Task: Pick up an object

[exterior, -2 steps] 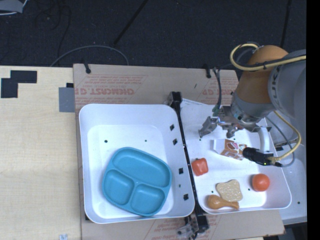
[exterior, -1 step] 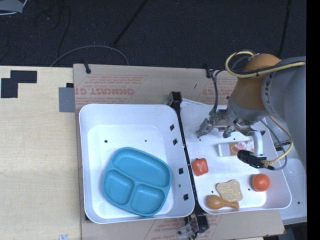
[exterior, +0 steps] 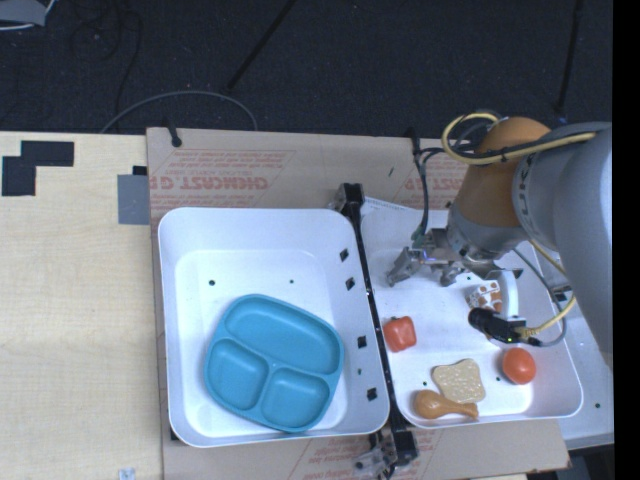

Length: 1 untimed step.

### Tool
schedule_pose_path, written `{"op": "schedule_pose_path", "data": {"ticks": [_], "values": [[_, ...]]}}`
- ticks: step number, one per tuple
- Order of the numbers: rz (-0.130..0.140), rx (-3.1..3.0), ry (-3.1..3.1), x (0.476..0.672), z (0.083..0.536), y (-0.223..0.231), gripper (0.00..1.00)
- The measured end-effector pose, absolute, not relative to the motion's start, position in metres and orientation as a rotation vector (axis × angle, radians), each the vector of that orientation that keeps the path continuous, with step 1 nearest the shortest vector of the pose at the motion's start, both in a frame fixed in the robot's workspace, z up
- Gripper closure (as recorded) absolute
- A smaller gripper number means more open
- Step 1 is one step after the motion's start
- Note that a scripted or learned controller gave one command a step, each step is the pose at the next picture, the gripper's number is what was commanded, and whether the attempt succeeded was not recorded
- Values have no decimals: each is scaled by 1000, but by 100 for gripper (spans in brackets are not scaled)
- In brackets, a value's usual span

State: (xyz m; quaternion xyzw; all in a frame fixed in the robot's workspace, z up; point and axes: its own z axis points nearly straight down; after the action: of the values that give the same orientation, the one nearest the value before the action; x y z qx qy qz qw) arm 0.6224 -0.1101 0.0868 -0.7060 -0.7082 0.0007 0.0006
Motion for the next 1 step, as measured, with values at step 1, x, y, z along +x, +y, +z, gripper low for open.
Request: {"op": "schedule_pose_path", "data": {"ticks": [1], "values": [[3,-2220,-2221,622,97,-111,100]]}}
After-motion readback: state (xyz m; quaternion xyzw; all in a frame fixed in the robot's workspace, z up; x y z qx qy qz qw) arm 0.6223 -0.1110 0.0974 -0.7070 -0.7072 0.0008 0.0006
